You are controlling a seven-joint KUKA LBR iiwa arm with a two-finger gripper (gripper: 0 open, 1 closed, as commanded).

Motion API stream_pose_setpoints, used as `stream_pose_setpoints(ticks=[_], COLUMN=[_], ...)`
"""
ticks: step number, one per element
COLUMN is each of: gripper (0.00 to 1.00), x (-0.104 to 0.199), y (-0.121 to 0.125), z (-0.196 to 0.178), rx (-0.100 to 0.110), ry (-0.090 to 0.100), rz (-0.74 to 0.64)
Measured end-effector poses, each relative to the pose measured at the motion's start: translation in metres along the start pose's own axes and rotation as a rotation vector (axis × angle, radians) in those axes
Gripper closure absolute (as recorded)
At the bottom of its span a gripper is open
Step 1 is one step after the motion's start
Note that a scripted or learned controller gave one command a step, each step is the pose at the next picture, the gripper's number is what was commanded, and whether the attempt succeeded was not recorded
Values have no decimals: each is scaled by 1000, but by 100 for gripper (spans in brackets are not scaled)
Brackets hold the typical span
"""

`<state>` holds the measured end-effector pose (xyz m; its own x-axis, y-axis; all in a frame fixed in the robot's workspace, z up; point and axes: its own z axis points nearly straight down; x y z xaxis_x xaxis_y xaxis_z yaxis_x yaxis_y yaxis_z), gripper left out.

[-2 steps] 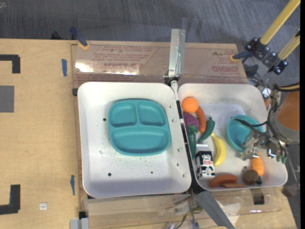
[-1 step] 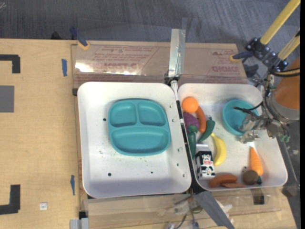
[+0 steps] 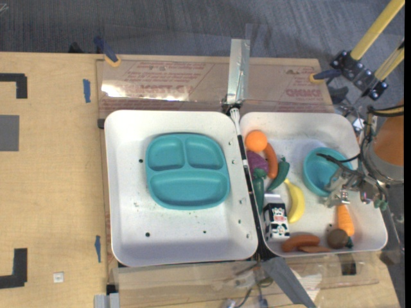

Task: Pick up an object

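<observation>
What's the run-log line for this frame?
gripper over right bin | above carrot, beside teal bowl | grasp unconfirmed

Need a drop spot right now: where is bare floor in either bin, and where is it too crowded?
Left bin: bare white floor rings the teal divided plate, widest along the near edge. Right bin: a bare patch between the orange and the teal bowl, toward the far wall. Crowded: divider side with the banana and milk carton, and near edge by the carrot, where the gripper sits.
</observation>
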<state>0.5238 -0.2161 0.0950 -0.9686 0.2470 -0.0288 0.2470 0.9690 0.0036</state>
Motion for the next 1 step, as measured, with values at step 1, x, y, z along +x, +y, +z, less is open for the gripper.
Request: stream_pose_setpoints(ticks=[1], gripper=[100], x=[-36], y=[2], z=[1], rx=[3], ry=[1], rz=[-185])
